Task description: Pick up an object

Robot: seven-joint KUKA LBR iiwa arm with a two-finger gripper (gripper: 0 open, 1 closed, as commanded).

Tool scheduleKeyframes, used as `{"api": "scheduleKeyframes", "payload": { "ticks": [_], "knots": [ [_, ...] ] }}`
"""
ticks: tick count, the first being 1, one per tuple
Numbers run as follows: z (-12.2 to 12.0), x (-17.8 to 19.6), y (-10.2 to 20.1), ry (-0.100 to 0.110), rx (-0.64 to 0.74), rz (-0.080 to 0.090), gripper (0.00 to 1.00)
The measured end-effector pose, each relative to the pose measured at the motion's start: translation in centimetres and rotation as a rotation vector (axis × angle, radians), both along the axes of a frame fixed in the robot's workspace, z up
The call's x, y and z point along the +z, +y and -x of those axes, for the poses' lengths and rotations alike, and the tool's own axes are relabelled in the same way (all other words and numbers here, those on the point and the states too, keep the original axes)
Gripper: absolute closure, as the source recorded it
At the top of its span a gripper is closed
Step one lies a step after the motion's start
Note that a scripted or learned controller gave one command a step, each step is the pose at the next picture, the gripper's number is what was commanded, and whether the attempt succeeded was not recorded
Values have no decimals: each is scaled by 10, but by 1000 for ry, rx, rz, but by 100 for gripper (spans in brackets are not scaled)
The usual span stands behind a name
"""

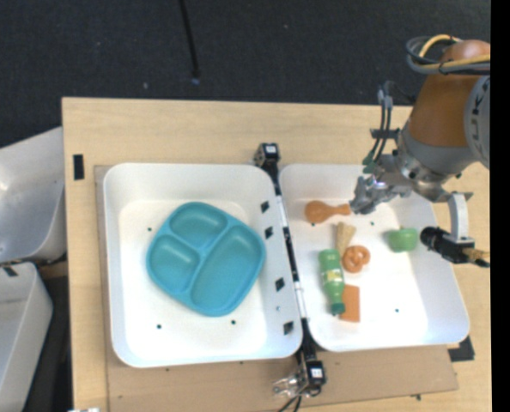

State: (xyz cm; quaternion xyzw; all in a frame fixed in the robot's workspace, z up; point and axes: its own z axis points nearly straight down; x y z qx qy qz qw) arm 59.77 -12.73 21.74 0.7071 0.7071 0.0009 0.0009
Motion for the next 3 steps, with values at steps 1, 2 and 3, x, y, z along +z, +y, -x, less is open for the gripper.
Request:
{"api": "scheduleKeyframes", "payload": {
  "ticks": [1, 2, 3],
  "knots": [
    [-11, 14, 58, 0, 8, -1, 100],
    [-29, 17, 108, 0, 8, -2, 100],
    [-31, 10, 163, 2, 6, 0, 100]
  ]
}}
